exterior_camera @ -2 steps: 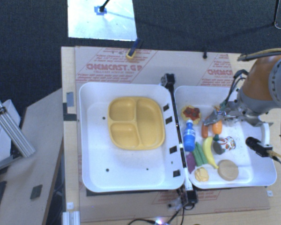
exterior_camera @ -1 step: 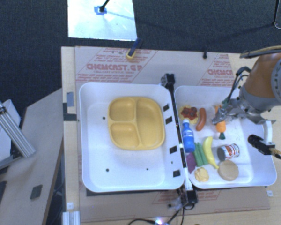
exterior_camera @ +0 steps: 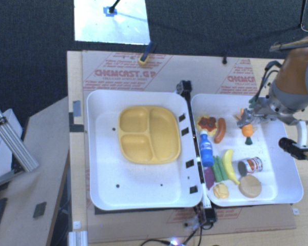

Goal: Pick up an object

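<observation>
Seemingly the gripper (exterior_camera: pixel 248 118) was clenched on a carrot (exterior_camera: pixel 247 130) just above the right bin (exterior_camera: pixel 290 181), so a slow, straight lift clear of the sausage (exterior_camera: pixel 220 130) seemed wisest

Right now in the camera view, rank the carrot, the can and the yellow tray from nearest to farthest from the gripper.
1. Carrot, right at the gripper, upper right bin.
2. Can, lower in the same bin.
3. Yellow tray, over in the left bin.

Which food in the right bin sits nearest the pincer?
The carrot, orange, right under the pincer; the sausage and banana lie farther left.
</observation>
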